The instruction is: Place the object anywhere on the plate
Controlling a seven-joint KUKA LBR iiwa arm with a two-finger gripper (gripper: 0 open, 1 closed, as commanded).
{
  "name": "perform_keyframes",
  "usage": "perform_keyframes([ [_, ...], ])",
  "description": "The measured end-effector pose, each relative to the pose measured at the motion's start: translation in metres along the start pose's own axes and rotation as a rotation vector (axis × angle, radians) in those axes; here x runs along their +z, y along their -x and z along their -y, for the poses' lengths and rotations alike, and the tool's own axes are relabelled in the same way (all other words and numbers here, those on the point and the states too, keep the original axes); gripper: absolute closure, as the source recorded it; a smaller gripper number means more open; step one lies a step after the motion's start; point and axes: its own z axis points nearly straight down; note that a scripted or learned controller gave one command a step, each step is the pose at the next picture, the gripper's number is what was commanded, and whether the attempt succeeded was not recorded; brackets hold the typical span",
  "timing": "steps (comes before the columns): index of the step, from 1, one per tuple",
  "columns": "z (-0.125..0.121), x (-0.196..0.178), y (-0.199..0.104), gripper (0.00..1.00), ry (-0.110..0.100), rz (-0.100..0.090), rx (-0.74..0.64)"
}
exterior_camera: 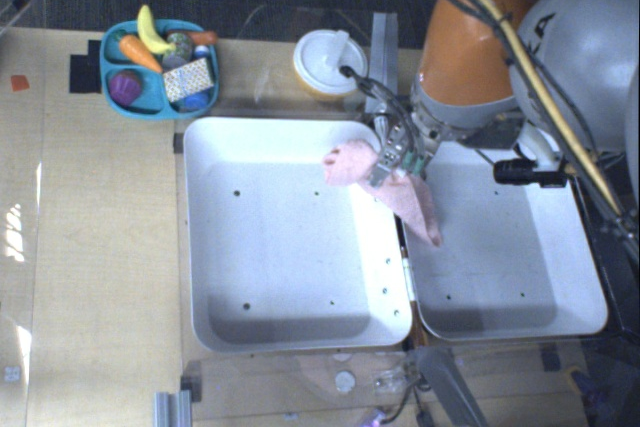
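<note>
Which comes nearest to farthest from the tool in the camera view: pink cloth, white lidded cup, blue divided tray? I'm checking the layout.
1. Pink cloth: right at the tool, draped across the seam between the two bins.
2. White lidded cup: up and left, behind the left bin.
3. Blue divided tray: far left, holding toy food.

— Cloth (385,183): pink, plain. Bins (290,315): white, dotted with small dark spots.
— Tray (112,100): blue. Banana (150,32): yellow. Carrot (138,51): orange. Arm band (470,40): orange. Tabletop (90,245): pale wood grain.
</note>
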Motion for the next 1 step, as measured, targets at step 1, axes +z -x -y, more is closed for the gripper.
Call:
perform_keyframes([
  [1,-0.0234,0.0056,-0.0441,1.00,0.001,0.000,-0.402],
])
